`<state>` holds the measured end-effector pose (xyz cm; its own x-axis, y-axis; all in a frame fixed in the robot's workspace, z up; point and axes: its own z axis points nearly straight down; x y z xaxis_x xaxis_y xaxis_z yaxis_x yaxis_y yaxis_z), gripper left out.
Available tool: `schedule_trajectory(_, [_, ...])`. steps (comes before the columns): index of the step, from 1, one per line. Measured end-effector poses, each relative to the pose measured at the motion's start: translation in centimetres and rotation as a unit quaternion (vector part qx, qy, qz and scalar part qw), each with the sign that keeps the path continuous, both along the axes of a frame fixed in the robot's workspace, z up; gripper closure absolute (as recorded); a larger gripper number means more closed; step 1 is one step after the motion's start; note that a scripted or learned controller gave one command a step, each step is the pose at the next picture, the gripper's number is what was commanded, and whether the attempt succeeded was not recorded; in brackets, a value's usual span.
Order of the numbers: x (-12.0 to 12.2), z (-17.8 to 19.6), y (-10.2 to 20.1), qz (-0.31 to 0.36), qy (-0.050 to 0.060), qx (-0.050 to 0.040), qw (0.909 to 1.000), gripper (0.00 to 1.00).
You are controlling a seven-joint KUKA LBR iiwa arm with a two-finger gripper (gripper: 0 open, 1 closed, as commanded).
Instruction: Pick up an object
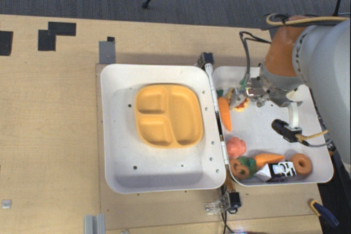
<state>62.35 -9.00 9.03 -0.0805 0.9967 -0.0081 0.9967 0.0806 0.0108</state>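
Note:
My gripper (239,97) hangs low over the upper left part of the right bin (256,130), at the end of the grey arm with its orange band (281,52). Right under it lies a small yellow, red and green object (239,105). An orange carrot (224,113) rests along the bin's left wall, just left of the gripper. Below them lies a pink ball (236,146). Along the near wall sit a brown ring with a green piece (242,167), an orange piece (269,159), a black-and-white box (281,170) and a brown doughnut (301,164).
The left bin (118,172) holds a yellow divided plate (167,115). A black piece on a cable (286,130) hangs over the right bin's right side. The wall between the bins runs just left of the carrot.

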Motion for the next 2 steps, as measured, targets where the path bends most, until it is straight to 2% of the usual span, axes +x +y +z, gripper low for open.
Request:
schedule_trajectory(1, [2.1, -0.1, 0.2, -0.054, 0.002, 0.0019, 0.9985, 0.0])
schedule_trajectory(2, [2.2, 1.0, 0.4, -0.05, 0.003, 0.0028, 0.9987, 1.0])
